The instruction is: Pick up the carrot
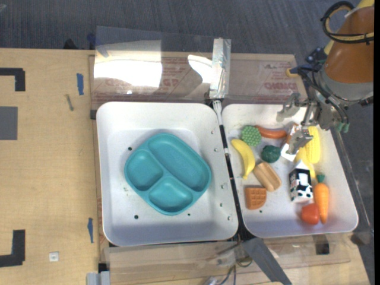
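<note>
The carrot [322, 202] is orange with a small green top and lies along the right wall of the right bin [347, 221], near its front corner. A red tomato [309, 214] touches its lower left side, and a cow-patterned carton [301, 184] lies just to its left. My gripper [300, 138] hangs over the back half of that bin, above a yellow corn cob [313, 147], well behind the carrot. It holds nothing that I can see.
The right bin also holds a banana [243, 156], a green bumpy vegetable [251, 135], a sausage [273, 132], a dark green piece [271, 154], a bread roll [267, 176] and a waffle [255, 197]. A teal divided plate [168, 172] lies in the left bin [113, 218].
</note>
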Available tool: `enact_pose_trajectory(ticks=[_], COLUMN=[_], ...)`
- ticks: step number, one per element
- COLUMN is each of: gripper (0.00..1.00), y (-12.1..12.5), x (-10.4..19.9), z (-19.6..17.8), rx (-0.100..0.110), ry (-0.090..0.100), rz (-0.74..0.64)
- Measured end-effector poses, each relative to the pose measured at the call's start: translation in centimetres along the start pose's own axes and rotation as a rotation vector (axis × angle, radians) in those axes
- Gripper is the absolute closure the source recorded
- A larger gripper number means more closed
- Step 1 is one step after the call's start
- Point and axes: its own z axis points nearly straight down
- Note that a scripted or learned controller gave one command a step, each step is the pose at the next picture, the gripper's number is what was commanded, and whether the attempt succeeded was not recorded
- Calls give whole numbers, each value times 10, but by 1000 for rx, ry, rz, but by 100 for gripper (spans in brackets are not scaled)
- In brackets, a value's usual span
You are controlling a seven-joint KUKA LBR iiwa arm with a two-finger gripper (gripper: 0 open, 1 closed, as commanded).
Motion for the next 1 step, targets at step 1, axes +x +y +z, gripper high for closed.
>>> enact_pose_trajectory(ticks=[1], gripper=[0], y=[-8], x=[43], z=[108], rx=[1], ry=[-4], rz=[-88])
